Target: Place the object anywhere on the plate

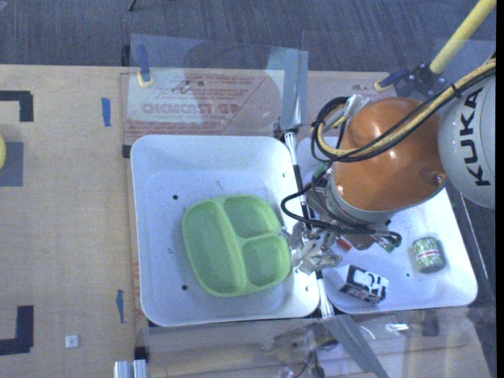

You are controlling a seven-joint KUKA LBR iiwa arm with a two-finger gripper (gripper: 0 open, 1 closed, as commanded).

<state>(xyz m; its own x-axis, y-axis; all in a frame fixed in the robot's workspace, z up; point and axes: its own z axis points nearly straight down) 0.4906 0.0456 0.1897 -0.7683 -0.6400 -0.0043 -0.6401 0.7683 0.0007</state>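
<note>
A green divided plate (pixel 236 244) lies in the left white bin (pixel 157 172), toward its front right. My gripper (pixel 313 252) hangs at the seam between the two bins, just right of the plate's edge, under the orange wrist band (pixel 386 160). Its metal parts are cluttered, and I see no object clearly between them. In the right bin (pixel 457 286) lie a small green-and-white round object (pixel 428 253) and a black-and-white object (pixel 365 283), both apart from the gripper.
The arm's body covers most of the right bin. Yellow and black cables (pixel 370 132) loop over the wrist. A clear plastic sheet (pixel 205 101) lies behind the left bin on the wooden bench.
</note>
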